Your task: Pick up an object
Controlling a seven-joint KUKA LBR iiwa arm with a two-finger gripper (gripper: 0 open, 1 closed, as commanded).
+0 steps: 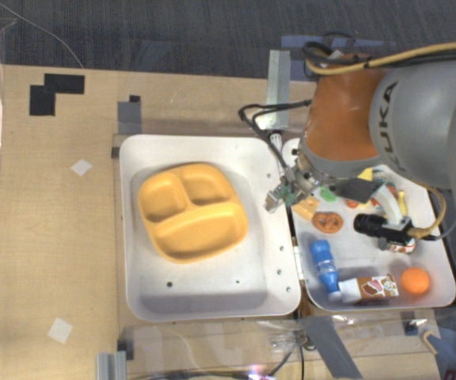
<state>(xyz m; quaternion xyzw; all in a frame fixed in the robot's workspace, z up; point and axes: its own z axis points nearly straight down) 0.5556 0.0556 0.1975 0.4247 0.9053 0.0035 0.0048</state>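
Note:
My gripper hangs low over the ridge between the two bins, at the right rim of the left bin. Nothing shows between its tips. Just to its right in the right bin lie a small orange piece and a round brown-orange disc. Further forward lie a blue bottle, a brown and white carton and an orange ball. The wrist and arm hide the far part of the right bin.
A yellow divided plate takes up the middle of the left bin. White and yellow items lie partly hidden at the right bin's far side. Grey brackets stand behind the bins. Bare wooden bench stretches to the left.

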